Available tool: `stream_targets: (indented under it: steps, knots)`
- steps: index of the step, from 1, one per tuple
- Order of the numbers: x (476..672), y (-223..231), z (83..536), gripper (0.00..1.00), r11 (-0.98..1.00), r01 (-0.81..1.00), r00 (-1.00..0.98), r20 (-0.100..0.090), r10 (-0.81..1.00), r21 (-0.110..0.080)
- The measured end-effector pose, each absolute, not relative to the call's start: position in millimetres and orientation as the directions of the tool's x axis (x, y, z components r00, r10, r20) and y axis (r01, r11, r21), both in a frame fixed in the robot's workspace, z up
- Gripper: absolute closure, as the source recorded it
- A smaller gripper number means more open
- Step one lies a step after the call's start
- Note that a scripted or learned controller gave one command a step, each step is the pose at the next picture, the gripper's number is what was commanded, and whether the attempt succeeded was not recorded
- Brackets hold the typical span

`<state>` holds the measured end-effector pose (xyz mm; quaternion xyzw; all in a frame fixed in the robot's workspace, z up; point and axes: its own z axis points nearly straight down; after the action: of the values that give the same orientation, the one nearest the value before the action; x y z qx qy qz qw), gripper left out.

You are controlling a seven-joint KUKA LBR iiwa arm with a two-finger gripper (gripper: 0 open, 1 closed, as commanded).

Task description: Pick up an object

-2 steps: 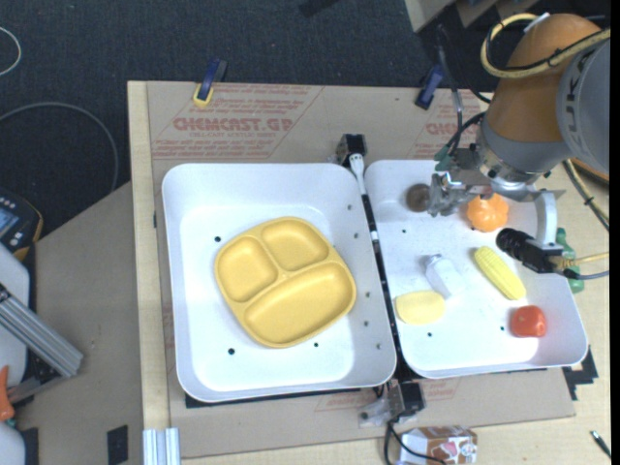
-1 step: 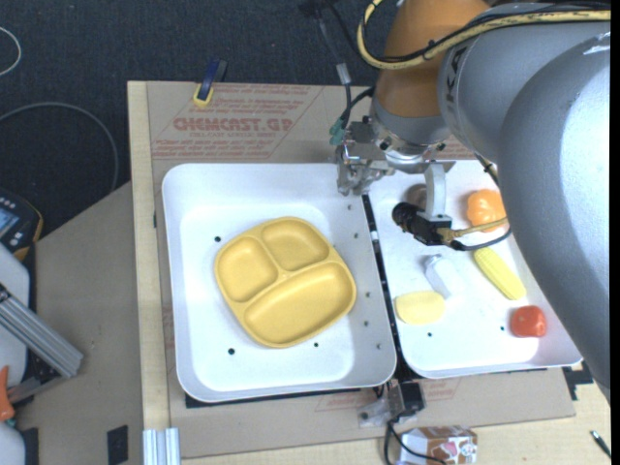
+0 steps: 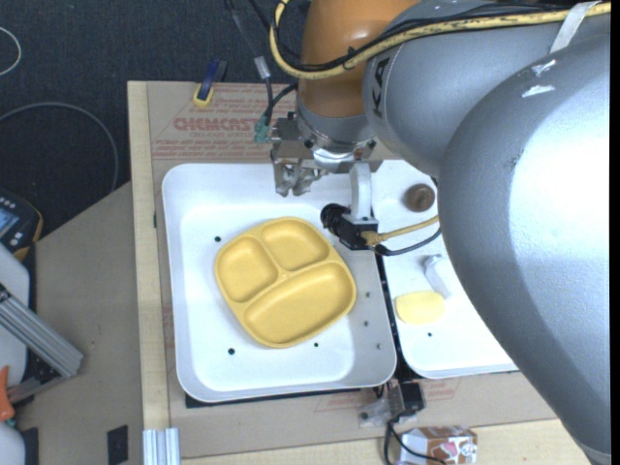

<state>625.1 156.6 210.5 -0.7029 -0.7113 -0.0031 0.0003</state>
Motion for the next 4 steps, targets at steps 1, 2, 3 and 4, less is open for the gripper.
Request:
stream_targets:
  steps: [1, 2, 3, 4]
  knots:
    - [625.2, 199.8, 257.9, 1.0, 0.006, 1.0, -0.006, 0.003, 1.0, 0.006]
    - [667.6, 226.5, 242.7, 1.0, 0.004, 1.0, -0.004, 0.0, 1.0, 0.003]
    - [621.9, 225.4, 358.3, 1.0, 0.003, 1.0, -0.003, 0.005, 1.0, 0.01]
    - [622.9, 225.6, 361.1, 1.0, 0.004, 1.0, -0.004, 0.0, 1.0, 0.004]
